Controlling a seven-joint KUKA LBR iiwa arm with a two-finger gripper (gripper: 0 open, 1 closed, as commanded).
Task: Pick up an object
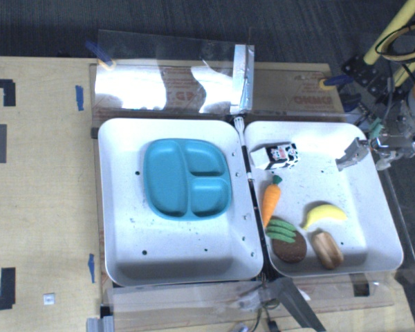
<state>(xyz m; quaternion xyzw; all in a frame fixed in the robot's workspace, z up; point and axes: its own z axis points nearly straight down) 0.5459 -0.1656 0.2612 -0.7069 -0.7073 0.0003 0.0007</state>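
From my seat I see 2 white bins on the table point(34, 185). The left bin point(117, 206) carries a blue divided tray point(188, 178). The right bin point(373, 206) has the pickable things: a small black-and-white carton point(277, 155) near its upper left, an orange carrot point(271, 200) just below it, a yellow banana point(324, 215), a brown bread roll point(326, 249), and a dark round piece with green on top point(288, 241) touching the carrot's lower end.

The gripper point(353, 154) sits at the bin's upper right edge, apart from every item and carrying nothing; I cannot tell how it is set.

My worry: the carrot, the dark piece and the roll crowd together, so a descent there could nudge a neighbour or pinch 2 at once. The banana's curve could roll out of a squeeze. The carton lies close to the bin wall, risking a collision.
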